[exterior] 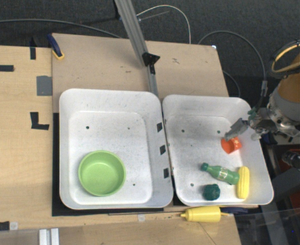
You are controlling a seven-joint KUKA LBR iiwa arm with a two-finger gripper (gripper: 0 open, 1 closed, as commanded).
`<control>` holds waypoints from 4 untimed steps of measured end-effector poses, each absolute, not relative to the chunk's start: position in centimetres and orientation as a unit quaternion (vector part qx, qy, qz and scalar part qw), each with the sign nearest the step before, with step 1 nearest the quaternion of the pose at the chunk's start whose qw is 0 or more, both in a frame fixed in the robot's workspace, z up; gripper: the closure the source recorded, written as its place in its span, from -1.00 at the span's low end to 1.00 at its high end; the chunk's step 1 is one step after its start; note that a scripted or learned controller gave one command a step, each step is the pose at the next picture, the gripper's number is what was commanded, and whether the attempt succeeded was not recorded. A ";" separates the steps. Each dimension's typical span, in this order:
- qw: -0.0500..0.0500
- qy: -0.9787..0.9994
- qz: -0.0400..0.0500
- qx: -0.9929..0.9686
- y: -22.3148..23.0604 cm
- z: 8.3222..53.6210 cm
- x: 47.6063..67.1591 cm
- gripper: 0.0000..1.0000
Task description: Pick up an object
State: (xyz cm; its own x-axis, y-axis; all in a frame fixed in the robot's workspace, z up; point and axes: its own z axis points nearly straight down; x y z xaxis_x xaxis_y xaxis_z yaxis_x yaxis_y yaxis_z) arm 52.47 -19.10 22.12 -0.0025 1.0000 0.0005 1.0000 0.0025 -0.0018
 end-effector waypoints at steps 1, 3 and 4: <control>0.001 -0.708 0.000 -0.706 -19.1 22.1 52.5 -1.00; 0.002 -0.708 0.002 -0.706 -19.2 12.8 52.6 -1.00; -0.001 -0.707 0.001 -0.707 -19.2 8.9 52.7 -1.00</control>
